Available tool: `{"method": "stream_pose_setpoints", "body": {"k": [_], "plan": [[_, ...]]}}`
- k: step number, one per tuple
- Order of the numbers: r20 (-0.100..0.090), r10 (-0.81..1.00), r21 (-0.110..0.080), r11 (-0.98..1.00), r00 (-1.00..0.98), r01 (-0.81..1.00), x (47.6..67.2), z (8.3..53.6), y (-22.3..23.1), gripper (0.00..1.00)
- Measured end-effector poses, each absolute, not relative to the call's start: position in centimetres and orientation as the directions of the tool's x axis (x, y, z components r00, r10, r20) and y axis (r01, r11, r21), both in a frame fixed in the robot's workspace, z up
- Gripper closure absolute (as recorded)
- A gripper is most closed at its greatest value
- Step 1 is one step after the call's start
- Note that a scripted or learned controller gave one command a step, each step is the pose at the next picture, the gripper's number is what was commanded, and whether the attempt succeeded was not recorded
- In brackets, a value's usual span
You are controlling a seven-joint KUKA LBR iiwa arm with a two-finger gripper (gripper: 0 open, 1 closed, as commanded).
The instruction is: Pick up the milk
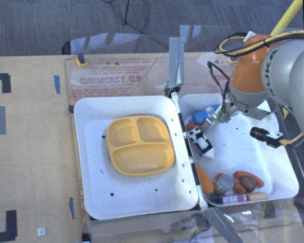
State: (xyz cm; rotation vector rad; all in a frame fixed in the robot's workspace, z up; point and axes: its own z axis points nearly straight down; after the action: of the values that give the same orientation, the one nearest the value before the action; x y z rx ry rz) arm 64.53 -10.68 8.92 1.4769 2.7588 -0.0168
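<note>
- In the right bin, near its left wall, the milk lies tilted: a small carton with black-and-white cow patches.
- The tool hangs just above and to the right of the milk, close to it; whether its fingers are apart or together cannot be told from this slant.
- The arm, grey with an orange band, reaches in from the right over the bin's back edge.
- A blue item and a small red piece sit just behind the milk, near the tool.
- A carrot lies along the left wall toward the front; a cluster of small food items fills the front corner.
- In the left bin on the worktop, a yellow divided plate rests near the middle.
</note>
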Motion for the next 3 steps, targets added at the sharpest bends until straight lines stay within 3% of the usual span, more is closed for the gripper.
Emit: {"method": "stream_pose_setpoints", "body": {"k": [1,2,3], "plan": [[-0.019,0.688,0.005,0.726,-0.726,0.688,59.6,9.0,-10.7,0.00],[0.000,0.723,0.000,0.691,-0.691,0.723,59.0,18.3,-6.9,0.00],[-0.002,0.567,0.001,0.823,-0.823,0.567,53.7,28.7,-11.1,0.00]]}}
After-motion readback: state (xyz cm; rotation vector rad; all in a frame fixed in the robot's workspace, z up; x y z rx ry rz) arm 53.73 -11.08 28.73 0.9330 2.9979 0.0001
